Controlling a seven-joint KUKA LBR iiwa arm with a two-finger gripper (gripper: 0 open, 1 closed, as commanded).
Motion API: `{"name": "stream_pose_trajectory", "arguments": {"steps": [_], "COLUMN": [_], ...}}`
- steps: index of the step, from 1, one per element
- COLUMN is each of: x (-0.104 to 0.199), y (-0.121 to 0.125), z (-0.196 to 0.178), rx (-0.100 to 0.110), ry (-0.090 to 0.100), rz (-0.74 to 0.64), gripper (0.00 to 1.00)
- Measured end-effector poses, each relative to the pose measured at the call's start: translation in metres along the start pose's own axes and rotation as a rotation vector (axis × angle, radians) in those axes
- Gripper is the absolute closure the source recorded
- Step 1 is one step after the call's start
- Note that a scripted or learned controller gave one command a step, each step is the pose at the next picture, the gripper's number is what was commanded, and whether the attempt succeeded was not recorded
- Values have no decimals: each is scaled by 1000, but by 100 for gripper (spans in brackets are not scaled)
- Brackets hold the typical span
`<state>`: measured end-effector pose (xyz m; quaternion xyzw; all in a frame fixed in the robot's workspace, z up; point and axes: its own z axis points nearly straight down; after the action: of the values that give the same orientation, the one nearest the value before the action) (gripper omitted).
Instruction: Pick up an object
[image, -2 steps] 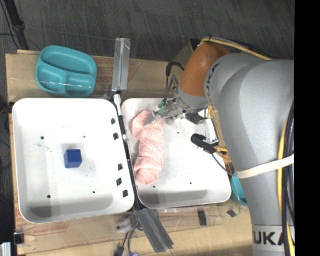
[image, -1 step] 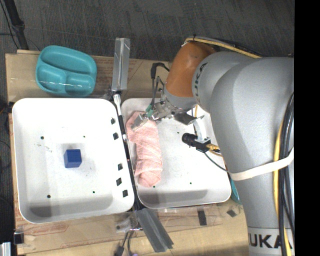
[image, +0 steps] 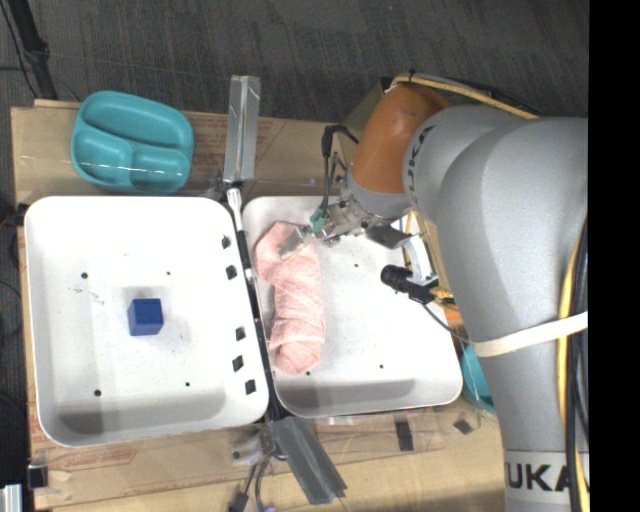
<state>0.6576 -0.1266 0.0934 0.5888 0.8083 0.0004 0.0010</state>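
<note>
A pink rolled cloth (image: 292, 298) lies along the left side of the right bin (image: 400, 345). A small blue cube (image: 146, 315) rests in the middle of the left bin (image: 60, 250). My gripper (image: 324, 224) is low at the far left part of the right bin, right at the cloth's upper right corner. A grey flap of the cloth (image: 287, 237) reaches toward it. Whether anything is held is hidden by the wrist above it.
A teal divided dish (image: 132, 140) sits on the bench behind the left bin. The grey arm (image: 500, 230) with its orange band (image: 385, 140) covers the right bin's right side. A metal divider bracket (image: 241, 115) stands between the bins at the back.
</note>
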Motion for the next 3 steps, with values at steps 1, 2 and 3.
{"name": "stream_pose_trajectory", "arguments": {"steps": [1,2,3], "x": [27,26,49], "y": [8,-38,-62], "z": [1,1,2], "rx": [4,4,4], "ry": [3,2,2], "rz": [-57,-74,-108], "gripper": [0,0,0]}}
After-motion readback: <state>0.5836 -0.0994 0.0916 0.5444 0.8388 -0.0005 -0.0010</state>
